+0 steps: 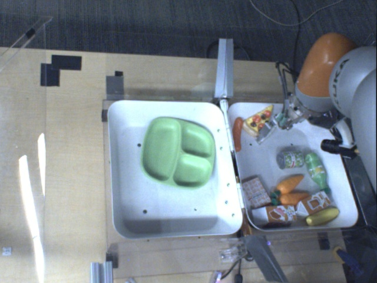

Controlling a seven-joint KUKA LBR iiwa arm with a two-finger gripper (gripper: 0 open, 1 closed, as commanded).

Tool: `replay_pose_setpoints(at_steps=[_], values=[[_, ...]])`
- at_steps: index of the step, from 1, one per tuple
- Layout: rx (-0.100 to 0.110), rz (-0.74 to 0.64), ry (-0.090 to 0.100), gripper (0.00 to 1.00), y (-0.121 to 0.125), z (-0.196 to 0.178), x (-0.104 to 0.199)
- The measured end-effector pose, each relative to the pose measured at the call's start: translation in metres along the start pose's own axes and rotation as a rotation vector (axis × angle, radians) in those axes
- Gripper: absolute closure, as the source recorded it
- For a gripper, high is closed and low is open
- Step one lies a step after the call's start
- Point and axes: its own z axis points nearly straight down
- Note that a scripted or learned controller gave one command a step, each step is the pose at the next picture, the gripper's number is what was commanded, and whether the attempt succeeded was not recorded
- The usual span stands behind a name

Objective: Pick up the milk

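Note:
The milk (317,203) is a small white and brown carton lying near the front right corner of the right bin (347,187), between a carrot and a yellow banana. My gripper (281,121) is at the far side of that same bin, low beside a pizza slice (260,121), well behind the milk and apart from it. The grey arm with its orange band comes in from the upper right above the gripper.
The right bin also holds a red sausage (237,133), a grey can (290,158), a green bottle (316,170), two carrots (290,184), a waffle (255,191), a brown carton (278,214) and the banana (322,217). A green divided plate (178,152) lies in the left bin (126,211).

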Motion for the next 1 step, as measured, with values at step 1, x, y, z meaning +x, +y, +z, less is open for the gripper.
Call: replay_pose_setpoints(at_steps=[1], values=[[0.011, -0.281, 0.005, 0.0, 0.0134, -0.0001, 0.0286]])
